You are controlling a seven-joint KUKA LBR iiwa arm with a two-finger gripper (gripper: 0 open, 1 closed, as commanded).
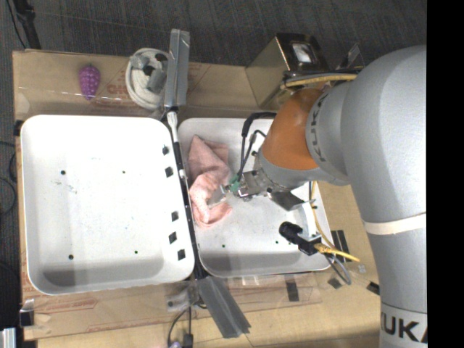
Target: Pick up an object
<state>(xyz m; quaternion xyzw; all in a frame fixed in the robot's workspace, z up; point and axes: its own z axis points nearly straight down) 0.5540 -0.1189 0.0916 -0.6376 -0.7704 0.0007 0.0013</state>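
Note:
A crumpled pink cloth [206, 180] lies in the right bin [246, 256], against its left wall. My gripper [233, 189] reaches in from the right and sits at the cloth's right edge, low over the bin floor. Its tips meet the cloth's folds, and the arm's grey and orange body hides much of the bin's right half.
The left bin [94, 194] sits beside the right one, with a grey divider bar [177, 194] between them. A purple object [89, 80] and a white roll [147, 76] rest on the bench behind the left bin.

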